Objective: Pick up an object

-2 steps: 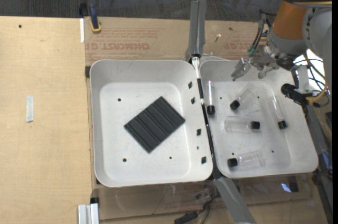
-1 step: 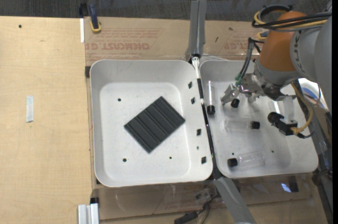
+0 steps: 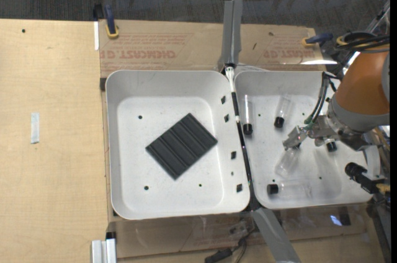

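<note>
Two shallow white bins sit side by side: a left bin [image 3: 118, 131] and a right bin [image 3: 267, 79]. The left bin holds one dark ribbed slab [image 3: 182, 145]. The right bin holds at least three clear tubes with black caps: one [image 3: 246, 114], another [image 3: 281, 111], a third [image 3: 291, 190].

The arm [image 3: 366, 91] is cut off by the right edge, and it hides the right bin's [image 3: 291, 77] far right corner. The end effector [image 3: 296, 139] is small and blurred against the white floor. A clear tube [image 3: 286, 162] under it is too faint to make out.
</note>
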You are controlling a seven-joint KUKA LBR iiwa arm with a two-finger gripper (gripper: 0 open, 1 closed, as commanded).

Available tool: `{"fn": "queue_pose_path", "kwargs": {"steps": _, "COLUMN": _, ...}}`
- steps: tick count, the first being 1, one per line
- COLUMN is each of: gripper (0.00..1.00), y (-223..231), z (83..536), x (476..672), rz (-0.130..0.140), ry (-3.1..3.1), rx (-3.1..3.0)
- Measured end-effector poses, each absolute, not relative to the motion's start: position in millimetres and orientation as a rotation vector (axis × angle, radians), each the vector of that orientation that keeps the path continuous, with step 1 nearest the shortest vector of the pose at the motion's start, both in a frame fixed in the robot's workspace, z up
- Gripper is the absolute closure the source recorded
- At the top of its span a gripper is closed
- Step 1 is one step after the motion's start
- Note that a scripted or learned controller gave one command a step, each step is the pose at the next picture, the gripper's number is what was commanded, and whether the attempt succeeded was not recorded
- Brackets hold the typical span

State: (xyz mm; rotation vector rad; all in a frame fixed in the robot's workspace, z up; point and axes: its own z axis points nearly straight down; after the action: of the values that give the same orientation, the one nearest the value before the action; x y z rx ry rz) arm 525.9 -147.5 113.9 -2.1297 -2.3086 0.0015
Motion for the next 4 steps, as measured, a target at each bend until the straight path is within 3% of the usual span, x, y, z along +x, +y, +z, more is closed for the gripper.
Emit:
{"fn": "queue_pose_path", "kwargs": {"steps": 1, "gripper": 0.00, "y": -132.0, "z": 90.7, "x": 594.9, "rz": 0.003, "ry": -2.339, "rx": -2.096}}
{"fn": "queue_pose_path", "kwargs": {"steps": 2, "gripper": 0.00, "y": -148.0, "z": 91.5, "x": 549.1, "rz": 0.001, "ry": -2.389, "rx": -2.038}}
{"fn": "queue_pose_path", "kwargs": {"steps": 3, "gripper": 1.00, "y": -149.0, "z": 100.5, "x": 549.1, "rz": 0.001, "ry": -2.387, "rx": -2.042}}
{"fn": "queue_pose_path", "kwargs": {"steps": 4, "gripper": 0.00, "y": -149.0, "z": 100.6, "x": 549.1, "rz": 0.001, "ry": -2.387, "rx": -2.041}}
